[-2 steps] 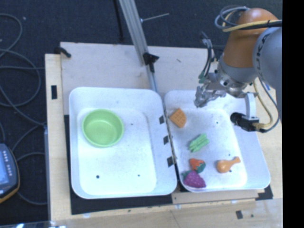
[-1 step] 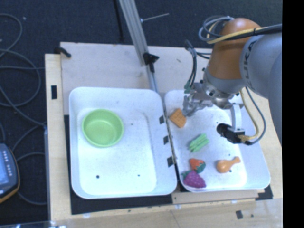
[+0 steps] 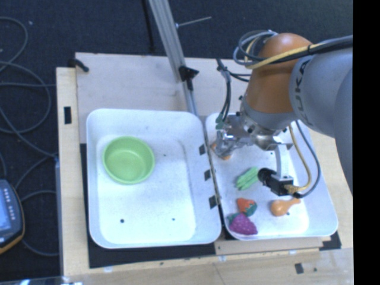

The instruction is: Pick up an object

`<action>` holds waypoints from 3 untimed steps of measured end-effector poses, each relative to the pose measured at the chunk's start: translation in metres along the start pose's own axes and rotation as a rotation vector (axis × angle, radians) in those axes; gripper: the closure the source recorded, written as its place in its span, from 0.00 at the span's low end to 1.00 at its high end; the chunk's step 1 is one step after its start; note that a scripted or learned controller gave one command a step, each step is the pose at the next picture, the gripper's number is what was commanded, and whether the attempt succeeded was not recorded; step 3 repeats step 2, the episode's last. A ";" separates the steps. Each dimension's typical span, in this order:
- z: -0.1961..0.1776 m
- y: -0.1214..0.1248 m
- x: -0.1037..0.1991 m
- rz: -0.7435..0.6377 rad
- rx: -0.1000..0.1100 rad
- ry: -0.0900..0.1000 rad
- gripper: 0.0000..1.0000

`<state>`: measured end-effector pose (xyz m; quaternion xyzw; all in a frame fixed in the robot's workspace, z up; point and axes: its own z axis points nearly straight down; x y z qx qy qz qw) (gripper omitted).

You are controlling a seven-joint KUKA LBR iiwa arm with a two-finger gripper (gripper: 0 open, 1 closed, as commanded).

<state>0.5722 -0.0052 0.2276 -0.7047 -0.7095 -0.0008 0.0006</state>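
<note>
My gripper [image 3: 224, 145] hangs low over the far left part of the right bin [image 3: 317, 218], close to the divider between the bins. A small tan-orange thing [image 3: 225, 154] peeks out right under its tip; whether it is held is not visible. Nearer the front of this bin lie a green leafy toy [image 3: 246, 178], a red-orange strawberry-like toy [image 3: 246, 206], a purple grape bunch [image 3: 242, 224] and an orange pear-shaped toy [image 3: 284, 206]. All of these lie apart from the gripper, in front of it and to its right.
The left bin [image 3: 172, 212] holds a green bowl [image 3: 129, 159] at its left side. A slanted metal post [image 3: 172, 46] rises behind the bins, near the divider. The grey arm with its orange band [image 3: 279, 76] covers the right bin's far part.
</note>
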 end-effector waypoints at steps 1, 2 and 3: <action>-0.010 -0.032 0.050 -0.002 0.001 0.001 1.00; -0.003 -0.050 0.093 0.000 0.002 -0.001 1.00; -0.003 -0.050 0.093 0.000 0.002 -0.001 1.00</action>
